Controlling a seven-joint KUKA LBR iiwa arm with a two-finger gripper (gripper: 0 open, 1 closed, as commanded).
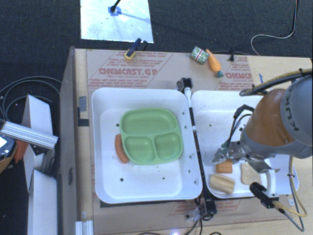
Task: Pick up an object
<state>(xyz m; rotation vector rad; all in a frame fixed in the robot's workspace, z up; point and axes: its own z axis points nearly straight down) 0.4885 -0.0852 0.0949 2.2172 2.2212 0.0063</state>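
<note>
My gripper [222,156] hangs low in the right bin [215,116], its metal fingers just above and left of a small orange-brown cracker-like piece [225,167]. A tan bread roll [221,182] lies below that piece near the bin's front wall. A pale piece [248,173] sits to the right, partly under my arm. In the left bin [105,131] rests a green divided plate [150,136], and an orange sausage [120,149] lies along its left edge. Nothing shows between my fingers.
My grey and orange arm [274,121] covers the right bin's right half. A black divider rail [194,131] runs between the bins. Behind the bins on the cardboard lie a small can [199,54], a toy carrot [214,62] and a yellow-black clip [133,49].
</note>
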